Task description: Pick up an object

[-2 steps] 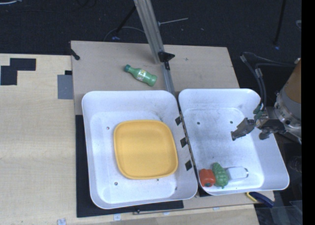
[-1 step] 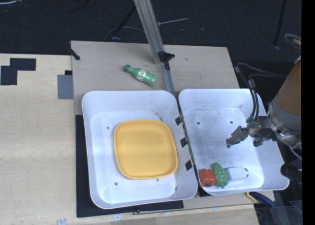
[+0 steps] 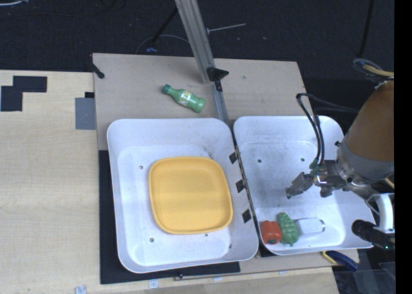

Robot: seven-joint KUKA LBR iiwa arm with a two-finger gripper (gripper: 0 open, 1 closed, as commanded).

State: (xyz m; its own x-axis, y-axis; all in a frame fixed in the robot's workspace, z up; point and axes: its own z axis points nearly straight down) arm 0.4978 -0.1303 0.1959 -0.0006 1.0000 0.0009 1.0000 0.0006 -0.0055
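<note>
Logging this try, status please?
Gripper above right bin, holding nothing seen. Red and green toys at bin's near edge, untouched. Yellow plate in left bin. Path clear.

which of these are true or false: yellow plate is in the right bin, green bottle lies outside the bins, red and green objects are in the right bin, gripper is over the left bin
1. The yellow plate is in the right bin. False: it lies in the left bin.
2. The green bottle lies on the bench outside both bins. True.
3. A red object and a green object sit side by side near the right bin's front edge. True.
4. The gripper is over the left bin. False: it is over the right bin, above and apart from the red and green objects.
</note>
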